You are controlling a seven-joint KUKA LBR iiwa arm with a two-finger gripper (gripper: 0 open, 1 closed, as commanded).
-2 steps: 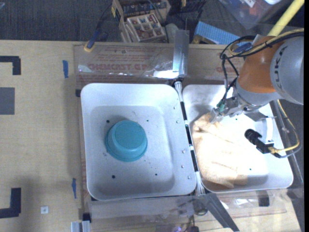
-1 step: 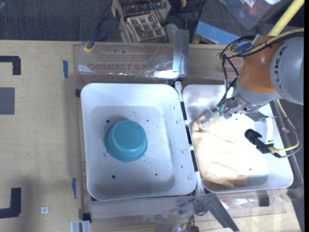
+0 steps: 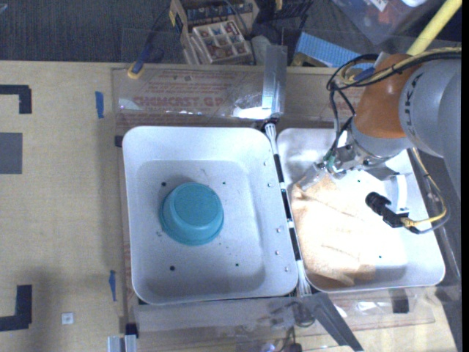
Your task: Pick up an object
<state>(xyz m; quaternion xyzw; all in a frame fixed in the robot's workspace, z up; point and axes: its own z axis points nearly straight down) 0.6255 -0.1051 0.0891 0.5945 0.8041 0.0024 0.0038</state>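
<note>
A round blue bowl (image 3: 192, 212) lies upside down in the middle of the left bin (image 3: 138, 169). A crumpled tan cloth (image 3: 343, 235) covers most of the floor of the right bin (image 3: 429, 271). My gripper (image 3: 327, 166) is down in the right bin's back left part, right at the cloth's upper corner. The wrist hides where it meets the cloth, so I cannot make out whether anything is held. The grey arm with its orange band (image 3: 381, 108) comes in from the upper right.
A black fitting with a yellow cable (image 3: 381, 204) hangs off the arm over the right bin. A clear plastic sheet (image 3: 190, 100) lies behind the bins. Boxes and clutter (image 3: 216, 28) stand beyond the bench's far edge.
</note>
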